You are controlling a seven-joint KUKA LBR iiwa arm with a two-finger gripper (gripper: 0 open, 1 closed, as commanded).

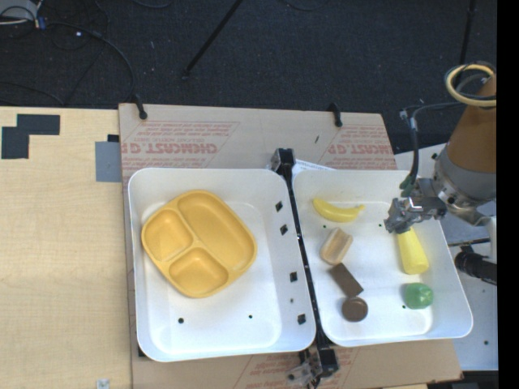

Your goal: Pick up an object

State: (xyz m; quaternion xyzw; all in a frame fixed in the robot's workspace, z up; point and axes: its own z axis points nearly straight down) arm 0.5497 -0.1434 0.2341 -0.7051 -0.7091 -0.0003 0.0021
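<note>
One gripper point(403, 217) hung low near the right bin's point(454, 318) far right edge, touching the yellow block's point(412, 251) top end; finger state: cannot tell. Approach step, seemingly; next, closing squarely around it.

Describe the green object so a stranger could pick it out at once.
Look at the right bin of the two white ones, and go to its near right corner. The green object lies there, just below the yellow block. It is small, rounded and the one green thing in either bin.
</note>
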